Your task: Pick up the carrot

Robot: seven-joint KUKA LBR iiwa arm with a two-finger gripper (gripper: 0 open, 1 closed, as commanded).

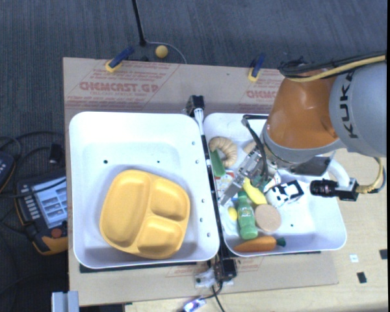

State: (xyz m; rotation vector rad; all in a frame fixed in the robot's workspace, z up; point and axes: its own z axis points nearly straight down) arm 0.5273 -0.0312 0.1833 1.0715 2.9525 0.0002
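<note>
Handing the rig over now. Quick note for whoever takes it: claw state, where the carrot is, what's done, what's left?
Claw: low over the right bin, among the clutter in its middle; open or shut can't be told.
Carrot: lying flat against the near wall of the right bin, beside the green bottle, apart from the claw.
Left bin: holds the yellow tray.
Done: nothing visible; carrot not picked.
Left: reach the carrot, grip, lift.

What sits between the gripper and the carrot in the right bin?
In the camera view, a green bottle and a tan round piece lie between the gripper and the carrot, which rests along the bin's near wall.
</note>
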